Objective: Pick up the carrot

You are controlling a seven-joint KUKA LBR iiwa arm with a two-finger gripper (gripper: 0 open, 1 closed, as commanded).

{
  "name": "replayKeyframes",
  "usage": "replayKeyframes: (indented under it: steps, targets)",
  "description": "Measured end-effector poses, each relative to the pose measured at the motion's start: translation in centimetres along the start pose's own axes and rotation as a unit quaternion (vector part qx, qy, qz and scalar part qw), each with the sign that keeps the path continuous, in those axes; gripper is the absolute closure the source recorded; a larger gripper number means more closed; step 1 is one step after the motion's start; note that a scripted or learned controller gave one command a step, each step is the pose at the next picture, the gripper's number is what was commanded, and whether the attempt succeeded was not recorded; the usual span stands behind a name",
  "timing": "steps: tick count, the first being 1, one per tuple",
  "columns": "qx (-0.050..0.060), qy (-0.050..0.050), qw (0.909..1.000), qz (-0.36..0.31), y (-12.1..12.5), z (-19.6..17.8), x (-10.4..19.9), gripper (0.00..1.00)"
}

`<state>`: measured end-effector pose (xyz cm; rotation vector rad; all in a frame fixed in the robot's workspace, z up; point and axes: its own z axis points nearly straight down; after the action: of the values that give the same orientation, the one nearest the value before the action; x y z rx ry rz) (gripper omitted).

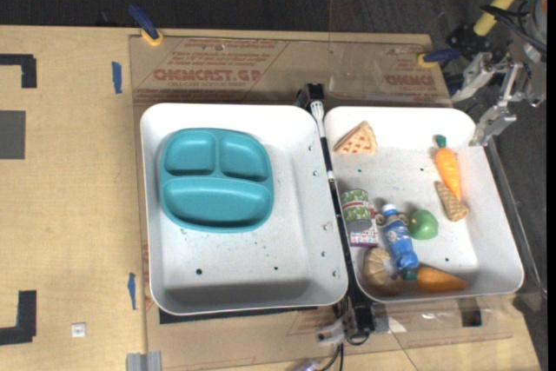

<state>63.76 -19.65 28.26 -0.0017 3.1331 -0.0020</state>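
Currently my pincer point(497, 113) hangs over the far right corner of the right bin point(512, 252), and I cannot tell from this view whether it stands open or closed; nothing shows gripped in it.

Target location: the carrot point(448, 169) lies flat on the right bin's floor, toward the far right, green stem end pointing away, tip pointing near. Its near end lies just beside, perhaps touching, a tan ridged biscuit-like piece point(452, 202). A second orange tapered item point(439, 279) lies at the near wall; it may be another carrot, but it is crowded by a blue bottle point(400, 243) and a brown bread-like piece point(380, 267).

Handling estimate: the carrot looks like a moulded plastic toy, so I judge it light, rigid and smooth-skinned, hence liable to slip or roll. Recommended hold: across the thick upper body just below the stem, fingers square to the long axis, clear of the biscuit piece.

Other contents: a triangular sandwich wedge point(356, 139), a small labelled can point(358, 208), and a glossy green ball-like fruit point(424, 224). The left bin point(165, 274), of speckled white plastic, carries a teal divided plate point(216, 178) with rounded compartments.
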Motion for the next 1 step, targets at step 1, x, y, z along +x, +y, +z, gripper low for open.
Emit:
replayKeyframes:
  steps: [1]
  targets:
    - [-0.003,0.005,0.9960,-0.090,-0.03,11.52,-1.15,0.00]
